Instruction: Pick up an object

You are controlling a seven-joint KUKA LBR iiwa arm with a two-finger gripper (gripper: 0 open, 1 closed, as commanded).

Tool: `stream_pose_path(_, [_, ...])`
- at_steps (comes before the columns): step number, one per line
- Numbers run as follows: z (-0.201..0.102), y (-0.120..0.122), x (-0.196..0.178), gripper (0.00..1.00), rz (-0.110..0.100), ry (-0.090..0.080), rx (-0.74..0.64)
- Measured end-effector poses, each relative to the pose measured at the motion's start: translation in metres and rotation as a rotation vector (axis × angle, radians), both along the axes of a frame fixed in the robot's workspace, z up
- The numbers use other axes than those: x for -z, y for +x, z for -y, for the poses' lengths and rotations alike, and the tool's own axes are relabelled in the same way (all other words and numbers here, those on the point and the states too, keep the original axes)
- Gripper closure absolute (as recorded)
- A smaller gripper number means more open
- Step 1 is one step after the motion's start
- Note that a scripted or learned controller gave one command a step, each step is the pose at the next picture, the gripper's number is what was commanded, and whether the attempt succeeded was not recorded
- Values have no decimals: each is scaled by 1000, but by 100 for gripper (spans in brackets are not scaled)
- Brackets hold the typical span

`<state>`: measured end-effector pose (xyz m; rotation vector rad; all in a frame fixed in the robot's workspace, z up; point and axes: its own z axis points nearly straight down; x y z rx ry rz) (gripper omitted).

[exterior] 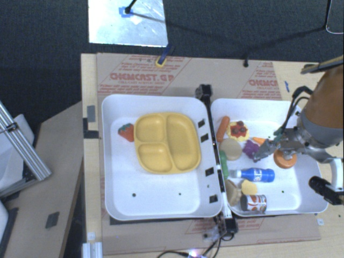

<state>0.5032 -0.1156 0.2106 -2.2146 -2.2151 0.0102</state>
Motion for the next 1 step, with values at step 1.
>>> stream_pose_path(1, [0, 3, -6, 0, 13, -2, -3])
